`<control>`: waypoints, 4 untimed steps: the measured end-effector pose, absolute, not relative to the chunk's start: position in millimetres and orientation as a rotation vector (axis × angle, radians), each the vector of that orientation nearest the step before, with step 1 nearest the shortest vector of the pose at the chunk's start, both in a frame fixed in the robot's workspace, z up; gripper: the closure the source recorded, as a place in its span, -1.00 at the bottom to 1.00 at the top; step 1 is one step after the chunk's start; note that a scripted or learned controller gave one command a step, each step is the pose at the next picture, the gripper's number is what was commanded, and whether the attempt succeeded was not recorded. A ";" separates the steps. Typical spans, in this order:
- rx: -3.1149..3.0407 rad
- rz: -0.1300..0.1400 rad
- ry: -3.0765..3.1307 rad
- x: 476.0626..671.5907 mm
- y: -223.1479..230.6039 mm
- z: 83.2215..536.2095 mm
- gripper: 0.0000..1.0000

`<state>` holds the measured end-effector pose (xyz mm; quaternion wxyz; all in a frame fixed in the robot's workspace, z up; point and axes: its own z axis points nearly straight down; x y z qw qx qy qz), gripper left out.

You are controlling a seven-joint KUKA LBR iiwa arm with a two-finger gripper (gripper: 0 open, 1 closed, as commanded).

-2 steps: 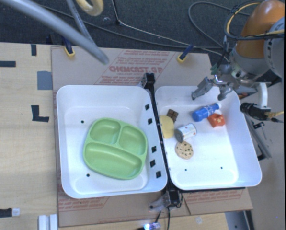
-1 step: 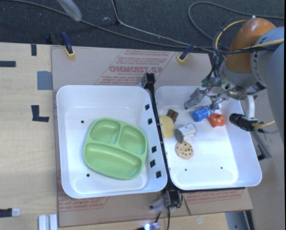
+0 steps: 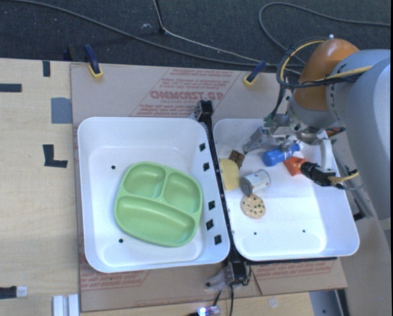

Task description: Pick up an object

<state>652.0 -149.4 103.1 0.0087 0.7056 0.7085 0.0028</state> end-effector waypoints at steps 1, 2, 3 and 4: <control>2.204 0.012 2.215 652.6 -148.1 115.3 1.00; 2.217 0.003 2.222 654.3 -141.6 159.8 1.00; 2.217 0.003 2.222 655.3 -134.9 204.6 1.00; 2.216 0.004 2.222 657.4 -124.1 255.6 1.00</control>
